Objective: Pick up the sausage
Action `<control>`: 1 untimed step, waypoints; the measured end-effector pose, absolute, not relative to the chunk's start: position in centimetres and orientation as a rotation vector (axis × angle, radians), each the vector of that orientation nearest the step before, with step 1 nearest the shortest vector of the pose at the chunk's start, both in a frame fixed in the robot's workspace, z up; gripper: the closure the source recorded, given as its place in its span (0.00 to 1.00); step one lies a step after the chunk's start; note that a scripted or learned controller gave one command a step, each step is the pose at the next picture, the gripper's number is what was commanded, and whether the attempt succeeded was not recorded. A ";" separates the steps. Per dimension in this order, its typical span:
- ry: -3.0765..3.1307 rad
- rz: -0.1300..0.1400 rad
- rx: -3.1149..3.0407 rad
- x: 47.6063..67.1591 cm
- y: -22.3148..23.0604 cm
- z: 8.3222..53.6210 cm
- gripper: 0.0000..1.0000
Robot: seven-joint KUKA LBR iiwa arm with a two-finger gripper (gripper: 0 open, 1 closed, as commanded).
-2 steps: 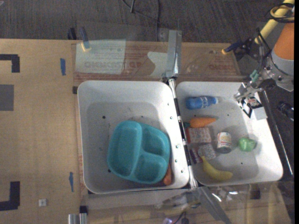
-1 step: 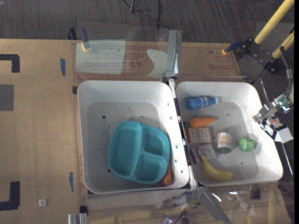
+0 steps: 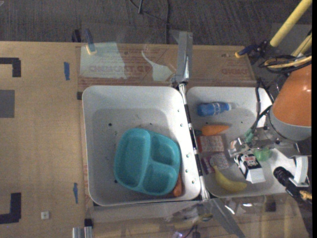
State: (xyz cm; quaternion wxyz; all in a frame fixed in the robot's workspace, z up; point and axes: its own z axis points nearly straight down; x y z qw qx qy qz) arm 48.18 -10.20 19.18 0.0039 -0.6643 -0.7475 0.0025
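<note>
We see an evenly lit scene, moderately bright, with soft diffuse light from above. The two white bins (image 3: 133, 100) come out brightest, close to washed out along their rims. A clear plastic sheet (image 3: 124, 58) at the far edge of the bench (image 3: 39, 133) shows pale glare. Shadows are faint: a soft one under the teal plate (image 3: 147, 161). The picture is low in resolution, slightly soft throughout. The orange band (image 3: 295, 100) of the arm at the right looks blurred.
</note>
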 end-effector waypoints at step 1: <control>-2.145 0.009 -2.289 49.2 -15.0 27.2 1.00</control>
